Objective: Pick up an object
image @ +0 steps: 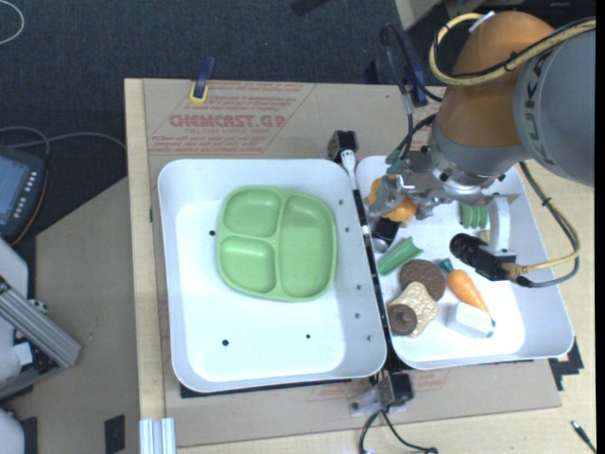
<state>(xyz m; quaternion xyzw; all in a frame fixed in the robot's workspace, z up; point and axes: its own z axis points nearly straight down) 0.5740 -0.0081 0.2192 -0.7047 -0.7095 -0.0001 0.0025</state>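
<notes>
The gripper (402,185) hangs low over the right bin (539,343), in that bin's 11 o'clock corner, close to the wall it shares with the left bin (189,329). The wrist and its bracket cover the pincer, so whether it is open, closed or gripping anything cannot be told. The nearest thing to it is a small orange object (397,208), which lies at the gripper's 6 o'clock, just beside or touching it. The object is partly hidden under the gripper body, and it cannot be told whether it is grasped. Farther out at the gripper's 6 o'clock, a green stick-shaped piece (399,253) lies aslant by the dividing wall. Beyond it at 5 o'clock are a brown disc (423,276) and a pale waffle-patterned piece (413,305) that touch each other. A toy carrot (467,289) lies at the gripper's 5 o'clock, just beside the brown disc, with a white block (470,322) near its tip. A green ribbed piece (475,216) sits at the gripper's 4 o'clock, under the arm. In the left bin, well apart from the gripper at its 8 o'clock, a green divided plate (279,244) lies flat.
</notes>
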